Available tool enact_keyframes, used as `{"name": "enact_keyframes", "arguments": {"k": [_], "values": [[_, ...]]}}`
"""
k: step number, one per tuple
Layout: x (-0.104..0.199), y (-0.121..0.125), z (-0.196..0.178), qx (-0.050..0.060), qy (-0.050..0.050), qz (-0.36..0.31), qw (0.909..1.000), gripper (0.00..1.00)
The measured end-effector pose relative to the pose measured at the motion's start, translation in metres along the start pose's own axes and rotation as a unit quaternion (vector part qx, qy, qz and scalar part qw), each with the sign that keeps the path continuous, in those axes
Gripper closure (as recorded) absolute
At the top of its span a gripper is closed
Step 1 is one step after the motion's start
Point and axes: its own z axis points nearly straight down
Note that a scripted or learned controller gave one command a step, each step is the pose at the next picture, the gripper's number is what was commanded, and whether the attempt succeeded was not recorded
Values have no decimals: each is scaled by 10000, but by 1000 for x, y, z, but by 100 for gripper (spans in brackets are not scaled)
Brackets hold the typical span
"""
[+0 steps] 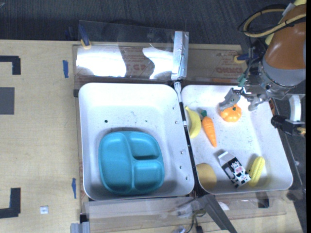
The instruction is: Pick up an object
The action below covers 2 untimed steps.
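Observation:
My gripper (pixel 241 102) hangs over the back of the right bin (pixel 272 144), its two grey fingers spread apart and open. Just in front of it and slightly below lies a small orange fruit with a green stem (pixel 231 114), close to the left finger (pixel 229 100) but not between the fingers. An orange carrot (pixel 209 130) and a yellow banana (pixel 194 123) lie to the left by the bin's dividing wall. Along the front of the bin are a tan potato (pixel 206 174), a black-and-white cow-patterned block (pixel 235 170) and a yellow corn cob (pixel 256 170).
The left bin (pixel 97 106) holds a blue divided tray (pixel 131 161) in its front half. A clear plastic panel (pixel 131 57) stands behind the left bin. Yellow cables (pixel 262 21) loop above the arm's orange band at the upper right.

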Motion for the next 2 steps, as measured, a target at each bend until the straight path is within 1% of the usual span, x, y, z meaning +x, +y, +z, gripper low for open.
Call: {"name": "enact_keyframes", "arguments": {"k": [1, 2], "values": [[4, -24, 128, 24, 2, -680, 9977, 0], [40, 0, 42, -40, -10, -973, 9952, 0]]}}
